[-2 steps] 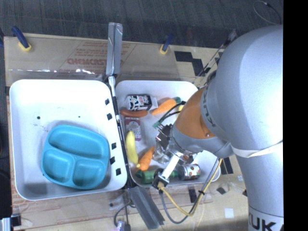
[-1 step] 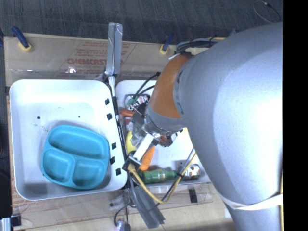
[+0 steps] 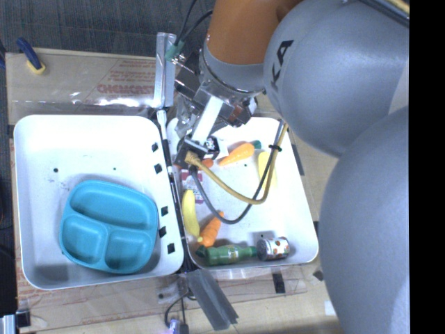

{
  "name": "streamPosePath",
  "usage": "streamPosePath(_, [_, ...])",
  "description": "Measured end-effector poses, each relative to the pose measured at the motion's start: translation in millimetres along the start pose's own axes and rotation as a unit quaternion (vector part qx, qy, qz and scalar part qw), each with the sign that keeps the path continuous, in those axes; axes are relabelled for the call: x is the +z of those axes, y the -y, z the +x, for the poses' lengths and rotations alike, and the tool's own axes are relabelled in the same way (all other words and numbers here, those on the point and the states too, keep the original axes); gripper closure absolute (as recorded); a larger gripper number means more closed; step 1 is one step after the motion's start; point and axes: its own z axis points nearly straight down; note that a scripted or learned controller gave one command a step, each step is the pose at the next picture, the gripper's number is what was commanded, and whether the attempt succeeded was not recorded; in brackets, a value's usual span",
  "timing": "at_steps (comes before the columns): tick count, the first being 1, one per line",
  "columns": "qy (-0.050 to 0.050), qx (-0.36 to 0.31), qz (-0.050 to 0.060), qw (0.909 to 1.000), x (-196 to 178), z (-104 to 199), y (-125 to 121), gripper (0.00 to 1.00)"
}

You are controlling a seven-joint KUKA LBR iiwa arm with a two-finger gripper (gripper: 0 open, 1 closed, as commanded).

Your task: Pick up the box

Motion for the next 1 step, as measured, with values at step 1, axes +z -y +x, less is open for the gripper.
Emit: streamPosePath(1, [0.001,-0.022,0.000,0.9998,-29.0,72.3,75.2,1.00])
